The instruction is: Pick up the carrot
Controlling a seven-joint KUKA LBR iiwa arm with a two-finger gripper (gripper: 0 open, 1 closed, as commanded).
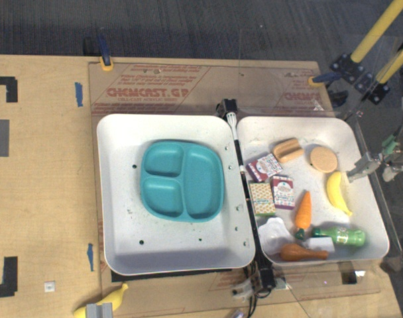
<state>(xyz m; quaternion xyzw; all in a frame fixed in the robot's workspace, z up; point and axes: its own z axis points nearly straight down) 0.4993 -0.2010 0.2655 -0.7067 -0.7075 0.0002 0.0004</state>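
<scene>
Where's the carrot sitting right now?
In the camera view, the carrot lies in the right bin, near its middle, between the small cartons on its left and the banana on its right, just above the green bottle.

Orange carrot (303,210), upright, right bin (372,207)

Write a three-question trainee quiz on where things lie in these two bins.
1. True or false: the carrot lies in the bin holding the teal plate.
2. What lies just right of the carrot? A) banana B) spoon C) cup
3. Fill in: the green bottle lies on its ____ below the carrot.

Key: 1 false, it lies in the right bin; 2 A; 3 side.
</scene>
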